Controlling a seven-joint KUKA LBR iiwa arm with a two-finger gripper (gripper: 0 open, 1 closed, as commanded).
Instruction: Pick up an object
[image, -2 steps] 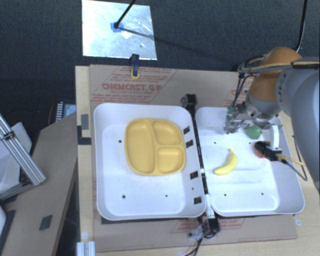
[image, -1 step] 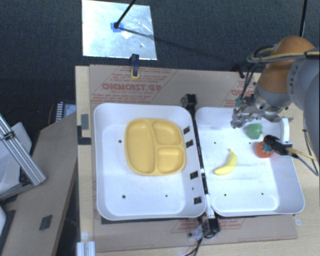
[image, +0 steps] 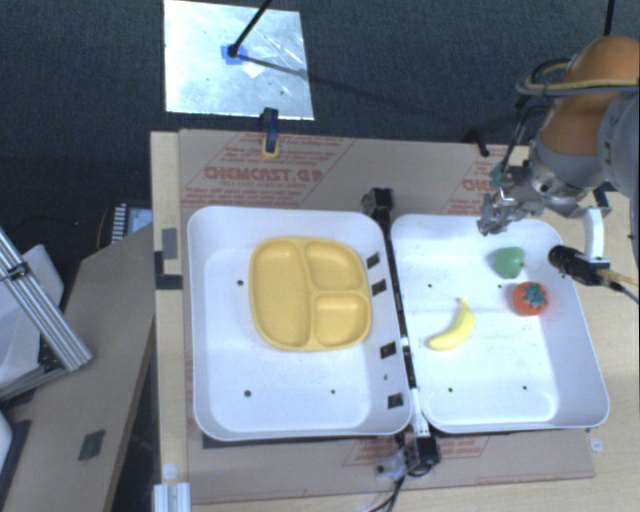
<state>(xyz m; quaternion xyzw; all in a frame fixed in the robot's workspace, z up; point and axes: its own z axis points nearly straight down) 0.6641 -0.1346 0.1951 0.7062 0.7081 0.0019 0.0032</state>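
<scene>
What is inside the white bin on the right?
The right bin holds a banana, a green fruit and a tomato, lying apart. The gripper hovers over its far edge, hiding a little of the floor.

I'm running this in a robotics lab. The desk (image: 300, 160) is a board stamped CHEMCAST, carrying two white bins (image: 300, 400) clipped together side by side. Aluminium framing (image: 35, 310) stands off its left edge, a taped foil sheet (image: 235, 60) lies beyond its far edge, and the arm (image: 585, 110) trails loose cabling.
</scene>
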